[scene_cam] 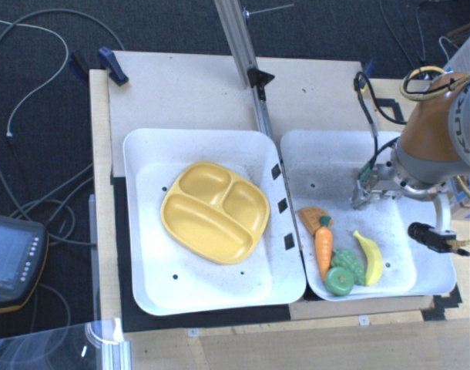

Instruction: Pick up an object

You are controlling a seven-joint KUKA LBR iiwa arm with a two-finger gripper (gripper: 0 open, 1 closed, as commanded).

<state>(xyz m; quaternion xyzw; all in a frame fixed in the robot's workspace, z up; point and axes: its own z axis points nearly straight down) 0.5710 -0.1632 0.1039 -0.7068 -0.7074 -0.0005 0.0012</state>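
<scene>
In the right bin (327, 141), toys lie near the front edge. They are an orange carrot (323, 250), a yellow banana (370, 257), a green vegetable (343, 273) and a small orange-brown wedge (310, 217). My gripper (364, 194) hangs over the bare floor in the middle of that bin. It is up and to the right of the carrot and apart from all the toys. The grey arm with its orange band (431, 129) comes in from the right.
A yellow divided plate (216, 210) lies in the left bin (142, 149). A metal pole (239, 29) slants down to the gap between the bins. Cables hang near the arm at the back right. A blue clamp (112, 64) sits on the bench's far left corner.
</scene>
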